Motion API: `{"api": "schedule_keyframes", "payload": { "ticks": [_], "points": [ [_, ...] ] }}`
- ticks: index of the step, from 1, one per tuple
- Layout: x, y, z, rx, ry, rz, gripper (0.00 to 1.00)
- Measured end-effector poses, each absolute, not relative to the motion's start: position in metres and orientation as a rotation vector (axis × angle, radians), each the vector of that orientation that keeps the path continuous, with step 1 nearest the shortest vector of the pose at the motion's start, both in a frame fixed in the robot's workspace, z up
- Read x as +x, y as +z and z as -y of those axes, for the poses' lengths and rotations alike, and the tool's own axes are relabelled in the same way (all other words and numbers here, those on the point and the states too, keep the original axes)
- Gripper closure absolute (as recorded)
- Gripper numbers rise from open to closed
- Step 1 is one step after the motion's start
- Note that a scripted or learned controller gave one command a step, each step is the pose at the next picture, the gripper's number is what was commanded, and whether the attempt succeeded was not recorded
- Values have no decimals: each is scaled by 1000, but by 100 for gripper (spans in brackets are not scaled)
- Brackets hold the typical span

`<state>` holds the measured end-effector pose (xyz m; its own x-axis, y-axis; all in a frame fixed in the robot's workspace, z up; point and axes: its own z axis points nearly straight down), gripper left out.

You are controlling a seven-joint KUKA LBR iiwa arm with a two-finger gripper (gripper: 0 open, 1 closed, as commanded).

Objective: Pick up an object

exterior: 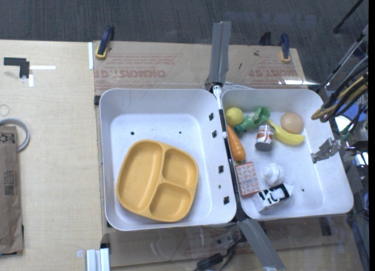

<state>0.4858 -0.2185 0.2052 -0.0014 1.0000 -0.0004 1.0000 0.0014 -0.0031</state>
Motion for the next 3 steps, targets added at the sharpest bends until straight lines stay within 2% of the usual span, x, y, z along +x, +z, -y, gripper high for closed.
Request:
{"api": "schedule_keyframes", "payload": {
  "ticks": [1, 2, 3],
  "points": [
    [569, 167, 221, -1883, 2, 2516, 0],
    [579, 179, 222, -1505, 1, 2762, 0],
    [565, 216, 194, -1474, 1, 2777, 0]
  ]
}}
